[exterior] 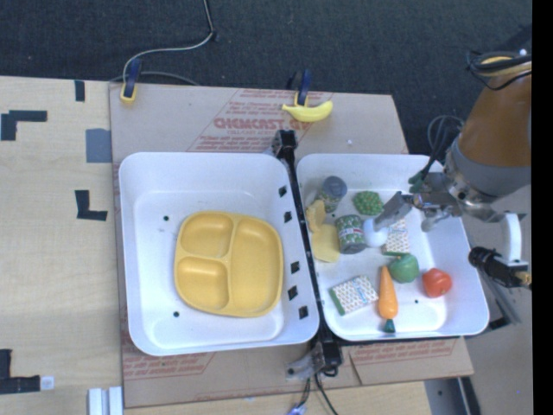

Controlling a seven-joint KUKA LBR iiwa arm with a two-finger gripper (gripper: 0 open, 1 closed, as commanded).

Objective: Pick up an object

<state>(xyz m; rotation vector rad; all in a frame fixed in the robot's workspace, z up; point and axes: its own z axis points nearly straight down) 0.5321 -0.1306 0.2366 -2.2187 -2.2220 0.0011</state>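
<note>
The arm (pixel 492 137) reached in from the right, its wrist bent down over the right bin (pixel 467 318), with the pincer (pixel 390 216) low among the toys. Whether the pincer was wide or narrow could not be told. Beside it lay a green can (pixel 350 233) and a white piece (pixel 374 232); a carrot (pixel 388 294) lay nearer the front.

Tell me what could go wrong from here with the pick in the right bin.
1. Crowding: the end effector sits low among a green can, a white piece and a patterned packet, so it may nudge neighbours or pinch two at once.
2. Rolling: the green ball, tomato and carrot lie close together and could scatter if bumped.
3. The grip on anything is unconfirmed, so a lift may come up with nothing.
</note>
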